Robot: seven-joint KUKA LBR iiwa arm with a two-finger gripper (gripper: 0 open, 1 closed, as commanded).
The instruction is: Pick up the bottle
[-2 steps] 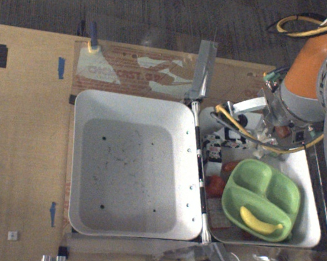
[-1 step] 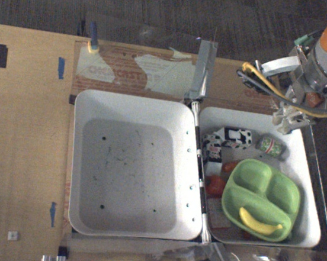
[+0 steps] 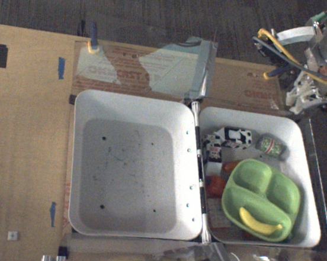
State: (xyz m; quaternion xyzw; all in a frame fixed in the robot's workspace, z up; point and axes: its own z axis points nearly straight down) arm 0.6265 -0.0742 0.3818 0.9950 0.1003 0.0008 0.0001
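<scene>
Approach step: end effector (image 3: 304, 95) above right bin's (image 3: 315, 177) far rim, grip state unclear. Next: descend onto bottle (image 3: 270, 146) near far wall.

A green divided tray (image 3: 266, 188) was seen in the right bin (image 3: 309, 229), a yellow banana (image 3: 259, 223) lying in it. A cow-patterned toy (image 3: 229, 138) lay beside it.

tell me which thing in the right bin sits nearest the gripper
The small green-labelled bottle, lying near the right bin's far right corner. The gripper hangs just beyond that corner; the cow-patterned item and green tray lie farther off.
</scene>
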